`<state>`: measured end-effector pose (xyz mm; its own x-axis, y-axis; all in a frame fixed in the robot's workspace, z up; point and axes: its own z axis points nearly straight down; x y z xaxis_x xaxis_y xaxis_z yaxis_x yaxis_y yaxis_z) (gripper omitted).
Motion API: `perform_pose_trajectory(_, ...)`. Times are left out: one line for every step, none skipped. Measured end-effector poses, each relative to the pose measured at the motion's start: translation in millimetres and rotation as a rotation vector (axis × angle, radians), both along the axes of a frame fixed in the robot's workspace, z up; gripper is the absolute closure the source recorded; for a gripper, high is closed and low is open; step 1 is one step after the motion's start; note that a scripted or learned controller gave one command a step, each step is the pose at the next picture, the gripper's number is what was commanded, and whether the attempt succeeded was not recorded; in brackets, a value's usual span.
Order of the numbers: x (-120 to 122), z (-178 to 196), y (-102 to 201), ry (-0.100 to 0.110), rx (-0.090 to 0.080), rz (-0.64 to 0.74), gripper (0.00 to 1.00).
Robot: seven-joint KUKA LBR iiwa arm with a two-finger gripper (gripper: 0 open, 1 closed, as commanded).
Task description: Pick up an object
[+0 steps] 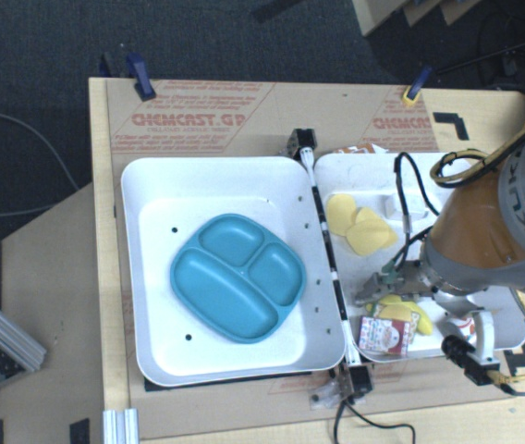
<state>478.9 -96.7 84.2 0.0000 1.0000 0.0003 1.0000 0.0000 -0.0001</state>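
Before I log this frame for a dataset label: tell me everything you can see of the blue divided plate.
The blue divided plate is a glossy, plastic-looking tray with rounded corners and three compartments: two smaller ones along one side, one long one along the other. It lies flat and upright, turned diagonally, near the middle of the left white bin. It rests on the bin floor, clear of the walls.

A blue divided plate (237,277) is seen lying in the left white bin (142,211). The bins are carried by a surface (244,109) covered with brown printed cardboard, held at its far edge by two clamps (140,77). Dark carpet (152,17) is seen beyond it.
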Motion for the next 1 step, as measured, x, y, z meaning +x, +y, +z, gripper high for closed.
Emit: perform_pose_trajectory(0.1, 0.0, -4.1, 0.000, 0.000, 0.000, 0.00)
